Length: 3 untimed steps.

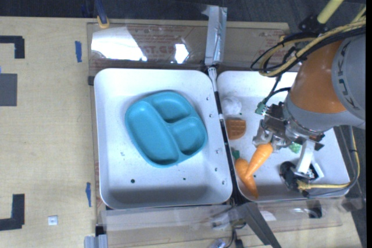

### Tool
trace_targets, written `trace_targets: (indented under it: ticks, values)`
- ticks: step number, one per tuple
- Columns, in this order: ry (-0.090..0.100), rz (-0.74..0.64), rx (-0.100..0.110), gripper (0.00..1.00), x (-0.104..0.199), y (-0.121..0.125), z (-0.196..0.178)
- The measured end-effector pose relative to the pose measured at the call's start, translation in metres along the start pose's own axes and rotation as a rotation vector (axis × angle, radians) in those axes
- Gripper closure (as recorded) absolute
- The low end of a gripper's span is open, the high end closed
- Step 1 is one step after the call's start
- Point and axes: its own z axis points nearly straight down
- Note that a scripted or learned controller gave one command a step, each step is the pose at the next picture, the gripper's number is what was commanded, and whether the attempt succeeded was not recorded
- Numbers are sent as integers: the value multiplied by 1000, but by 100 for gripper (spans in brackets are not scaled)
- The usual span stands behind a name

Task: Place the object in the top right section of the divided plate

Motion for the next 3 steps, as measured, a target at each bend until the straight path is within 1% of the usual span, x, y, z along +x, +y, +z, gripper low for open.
trace_targets:
  ticks: [1,2,3]
  values:
    - [0,-15,-3,100,-13,-2,-58]
    - [-1,-77,-1,100,61,53,-47]
    - [-2,-77,4,100,28,6,13]
